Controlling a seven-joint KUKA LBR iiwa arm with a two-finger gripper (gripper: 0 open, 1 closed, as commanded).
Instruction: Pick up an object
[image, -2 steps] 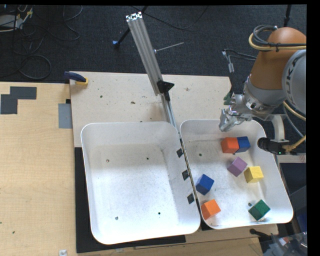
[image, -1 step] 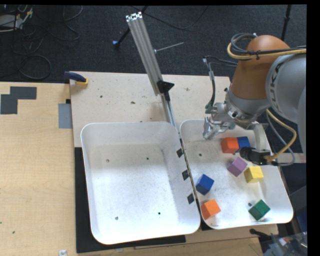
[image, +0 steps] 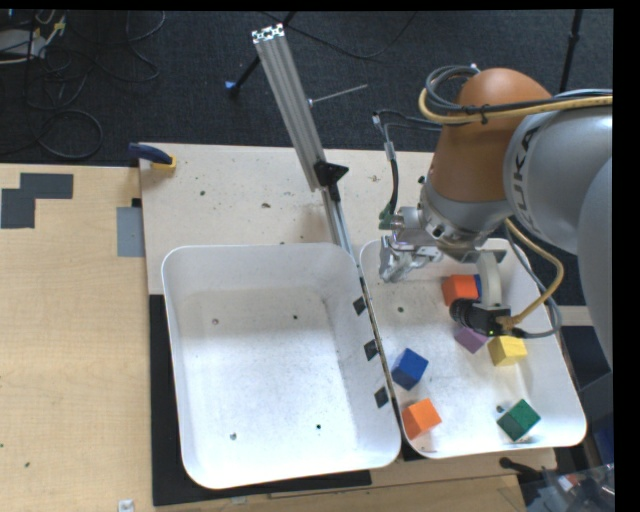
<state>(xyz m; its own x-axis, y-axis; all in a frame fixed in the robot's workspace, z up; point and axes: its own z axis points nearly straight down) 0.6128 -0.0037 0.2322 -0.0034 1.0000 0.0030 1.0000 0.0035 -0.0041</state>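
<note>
My gripper (image: 401, 263) hangs over the far left corner of the right bin (image: 560, 432), close to the divider between the bins. Several small blocks lie in that bin. An orange block (image: 461, 289) sits just right of the gripper, apart from it. Further toward the front are a purple block (image: 470, 339) and a yellow block (image: 507, 349) side by side. A blue block (image: 409, 368) and a second orange block (image: 422, 416) lie near the bin's left wall, and a green block (image: 518, 419) rests at the front right. I see nothing held in the gripper.
The left bin (image: 172, 300) stands beside the right one, sharing a raised middle edge. A slanted aluminium bar (image: 300, 120) rises behind the bins, ending near the gripper. The arm's bulk covers the right bin's far right corner.
</note>
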